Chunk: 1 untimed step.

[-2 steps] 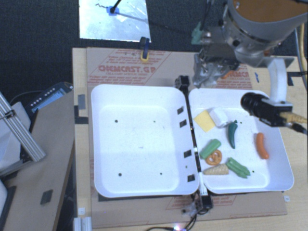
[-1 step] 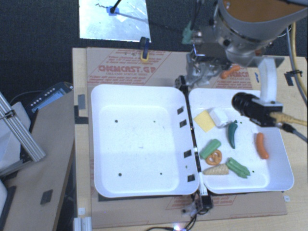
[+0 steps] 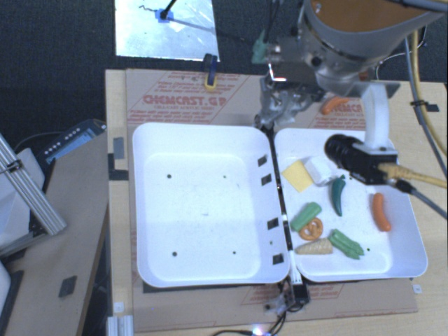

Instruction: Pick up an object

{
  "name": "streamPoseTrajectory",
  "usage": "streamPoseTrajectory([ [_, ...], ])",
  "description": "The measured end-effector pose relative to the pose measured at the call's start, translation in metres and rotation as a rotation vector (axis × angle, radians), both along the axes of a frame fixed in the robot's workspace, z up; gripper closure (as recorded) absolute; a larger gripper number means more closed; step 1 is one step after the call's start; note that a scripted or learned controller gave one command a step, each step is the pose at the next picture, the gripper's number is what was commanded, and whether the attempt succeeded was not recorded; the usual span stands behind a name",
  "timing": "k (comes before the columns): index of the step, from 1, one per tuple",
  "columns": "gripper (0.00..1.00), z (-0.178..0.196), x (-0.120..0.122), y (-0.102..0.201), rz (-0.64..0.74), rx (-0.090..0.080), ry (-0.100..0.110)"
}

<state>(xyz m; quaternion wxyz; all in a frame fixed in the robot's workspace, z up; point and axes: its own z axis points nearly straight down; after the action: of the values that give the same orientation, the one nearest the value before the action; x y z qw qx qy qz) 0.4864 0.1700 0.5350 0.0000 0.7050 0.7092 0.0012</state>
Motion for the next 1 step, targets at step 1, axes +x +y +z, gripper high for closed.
streamPoseTrajectory([
  [1,1.00,0.0001,0.0001,0.0099,-0.001,0.000,0.000],
])
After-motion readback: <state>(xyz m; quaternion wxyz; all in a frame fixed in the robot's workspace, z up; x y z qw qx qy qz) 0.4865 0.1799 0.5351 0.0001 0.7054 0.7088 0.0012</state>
